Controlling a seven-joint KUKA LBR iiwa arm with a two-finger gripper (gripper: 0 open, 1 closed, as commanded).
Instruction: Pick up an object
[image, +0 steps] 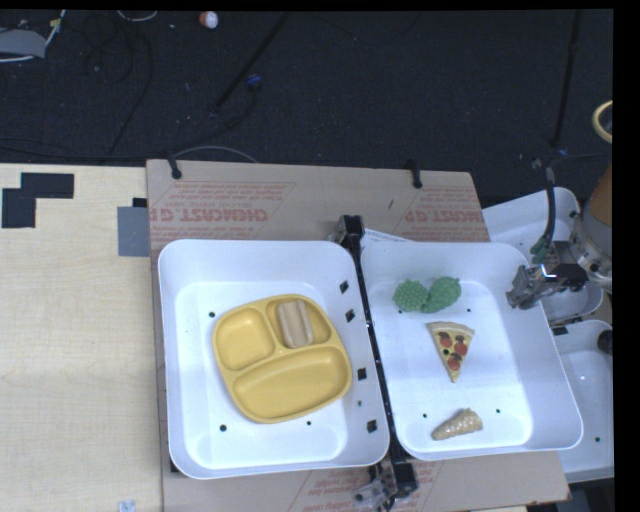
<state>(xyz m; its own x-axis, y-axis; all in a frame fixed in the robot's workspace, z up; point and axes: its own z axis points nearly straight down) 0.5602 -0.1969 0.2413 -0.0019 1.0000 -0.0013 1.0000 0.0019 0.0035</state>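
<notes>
So the hand (527, 287) sits at the right edge of the right bin (520, 400), can't tell how it's set from up here. Nearest thing to it is the green leafy piece (427, 294), off to its left, not touching. The pizza slice (452, 348) lies just below that, and a tan wedge (457, 424) near the front. Left bin (190, 400) has a yellow divided plate (285, 380)

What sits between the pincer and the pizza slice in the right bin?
Nothing visible does. The pincer hangs at the right bin's right rim, and bare white floor lies between it and the pizza slice. The green lettuce piece lies up and left of the slice, off that path.
</notes>
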